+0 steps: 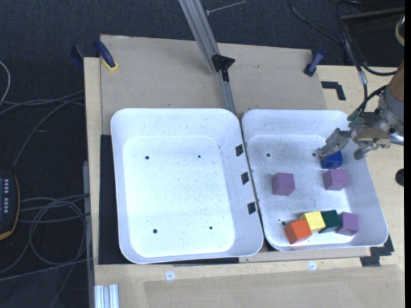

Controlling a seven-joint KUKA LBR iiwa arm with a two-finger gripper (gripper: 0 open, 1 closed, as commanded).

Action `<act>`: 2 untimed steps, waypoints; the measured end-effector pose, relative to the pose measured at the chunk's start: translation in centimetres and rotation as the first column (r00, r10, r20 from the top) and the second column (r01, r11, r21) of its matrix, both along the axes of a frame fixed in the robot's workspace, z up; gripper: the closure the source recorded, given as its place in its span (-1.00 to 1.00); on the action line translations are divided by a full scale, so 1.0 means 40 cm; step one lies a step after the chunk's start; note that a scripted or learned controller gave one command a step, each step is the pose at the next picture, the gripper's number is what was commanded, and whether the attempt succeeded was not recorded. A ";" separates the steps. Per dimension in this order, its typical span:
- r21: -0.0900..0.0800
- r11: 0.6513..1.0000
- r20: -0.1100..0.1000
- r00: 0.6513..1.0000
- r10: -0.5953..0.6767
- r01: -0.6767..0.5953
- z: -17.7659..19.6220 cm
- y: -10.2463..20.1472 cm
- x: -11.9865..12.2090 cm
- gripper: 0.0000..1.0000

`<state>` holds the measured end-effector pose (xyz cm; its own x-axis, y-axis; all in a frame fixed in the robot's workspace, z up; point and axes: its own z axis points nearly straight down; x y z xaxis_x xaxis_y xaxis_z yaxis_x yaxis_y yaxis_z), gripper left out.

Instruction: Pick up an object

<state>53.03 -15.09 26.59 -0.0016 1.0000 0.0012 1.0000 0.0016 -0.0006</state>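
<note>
The gripper (343, 147) reaches in from 3 o'clock over the right bin (257, 124), its 2 fingers (334, 141) standing narrowly apart; whether they pinch anything I cannot tell. Just beneath the lower fingertip, toward 7 o'clock of it, lies a blue block (331, 161), touching or nearly touching the metal, on the bin floor at about 2 o'clock of the bin's middle. The block looks roughly cubic, so no long axis shows; its edges sit slightly skewed to the bin walls.

Directly at 6 o'clock of the blue block, close by, is a purple block (335, 179). Another purple block (282, 184) sits near the bin's middle. Along the 6 o'clock wall a row runs from 8 to 4 o'clock: an orange block (297, 231), a yellow block (314, 221), a green block (331, 219) and a third purple block (349, 222), each touching its neighbour.

The left bin (122, 130) lies alongside on the tabletop (160, 69)
</note>
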 end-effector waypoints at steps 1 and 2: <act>0.000 1.000 0.001 1.000 -0.001 0.001 0.000 0.000 0.000 -1.00; 0.000 1.000 -0.005 1.000 -0.002 0.002 -0.107 -0.006 0.001 -1.00</act>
